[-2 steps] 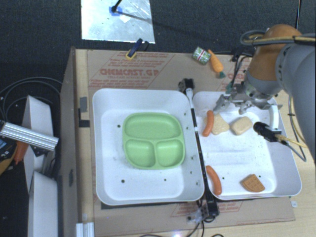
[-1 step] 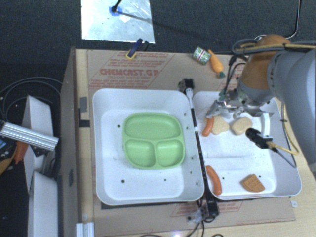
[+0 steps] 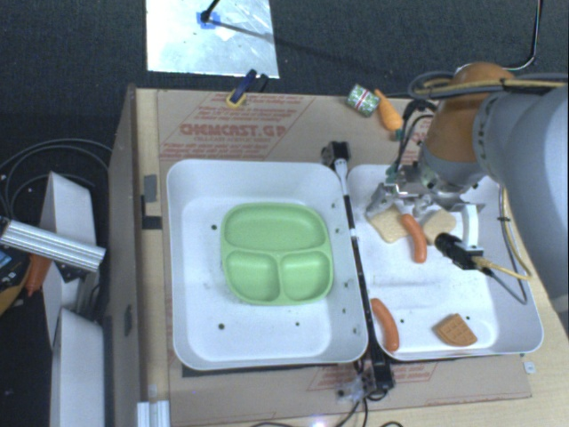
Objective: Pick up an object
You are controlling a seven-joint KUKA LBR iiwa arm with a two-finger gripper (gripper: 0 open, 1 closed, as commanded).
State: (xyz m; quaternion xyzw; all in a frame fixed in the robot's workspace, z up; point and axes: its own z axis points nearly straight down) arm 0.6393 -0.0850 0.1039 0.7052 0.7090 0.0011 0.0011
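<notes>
A brown tabletop (image 3: 267,123) holds two white bins side by side, the left bin (image 3: 191,265) and the right bin (image 3: 511,318). The fingers (image 3: 411,205) hang low in the right bin, right over a hot dog (image 3: 415,238) and pale bread slices (image 3: 388,227), but I cannot tell if they are wide or closed. Farther below them lie another hot dog (image 3: 386,323) and a brown waffle (image 3: 455,330), and off to their left a green tray (image 3: 276,252) sits in the left bin.
</notes>
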